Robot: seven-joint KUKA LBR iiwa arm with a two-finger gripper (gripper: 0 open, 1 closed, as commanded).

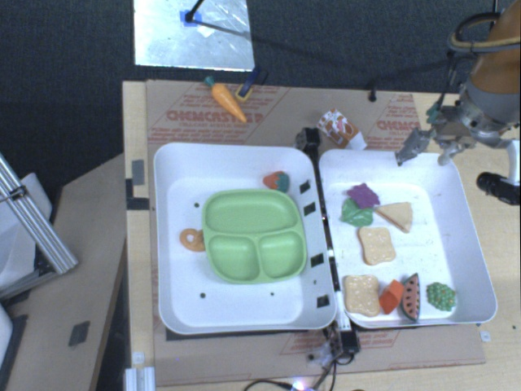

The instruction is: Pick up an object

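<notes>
Watermelon slice (411, 296), red with dark rind; end effector (426, 149) seemingly open, empty.

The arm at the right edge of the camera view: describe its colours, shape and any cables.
The arm is grey and rounded, with an orange band above the wrist. A dark cable loops over its top. Below the wrist sits a blocky grey gripper with two dark fingers, splayed apart with nothing between them. No lettering or markings are legible on it.
</notes>
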